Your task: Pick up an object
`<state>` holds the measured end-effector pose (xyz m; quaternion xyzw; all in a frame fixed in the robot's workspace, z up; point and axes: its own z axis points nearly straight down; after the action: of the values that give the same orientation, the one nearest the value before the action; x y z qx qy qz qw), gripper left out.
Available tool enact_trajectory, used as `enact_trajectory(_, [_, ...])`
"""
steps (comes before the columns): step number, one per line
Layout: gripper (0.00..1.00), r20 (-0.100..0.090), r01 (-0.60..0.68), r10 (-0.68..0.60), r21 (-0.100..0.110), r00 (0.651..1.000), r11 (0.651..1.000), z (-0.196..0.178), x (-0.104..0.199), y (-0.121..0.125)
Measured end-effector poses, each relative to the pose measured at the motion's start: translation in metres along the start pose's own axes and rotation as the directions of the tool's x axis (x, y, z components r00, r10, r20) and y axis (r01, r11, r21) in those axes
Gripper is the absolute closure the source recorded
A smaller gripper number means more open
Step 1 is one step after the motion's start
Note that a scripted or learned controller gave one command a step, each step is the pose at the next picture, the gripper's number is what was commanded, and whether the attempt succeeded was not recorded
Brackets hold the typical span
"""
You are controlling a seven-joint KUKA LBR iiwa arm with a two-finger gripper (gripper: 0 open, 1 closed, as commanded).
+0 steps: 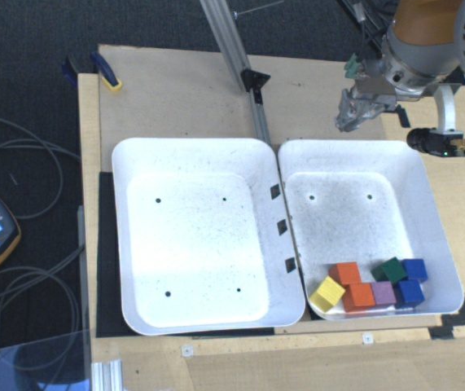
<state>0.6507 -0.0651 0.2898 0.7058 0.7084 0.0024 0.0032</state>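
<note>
Several small blocks lie bunched in the near right corner of the right bin (427,210): a yellow block (326,292), two orange blocks (353,285), a purple block (383,292), a green block (391,269) and two blue blocks (412,282). My gripper (348,120) hangs high over the bench just beyond the right bin's far rim, well away from the blocks. Nothing shows between its fingers.
The left bin (134,169) sits beside the right one, with small black clips (282,226) along the shared rim. A slanted metal pole (228,39) rises behind the bins. A blue and yellow tool (106,70) lies at the bench's far left corner. Cables trail on the floor at left.
</note>
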Motion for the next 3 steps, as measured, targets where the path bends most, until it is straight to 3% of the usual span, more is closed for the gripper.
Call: enact_trajectory(3, [1.0, 0.002, 0.003, -0.003, -0.008, 1.0, 1.0, -0.033, 0.001, 0.002])
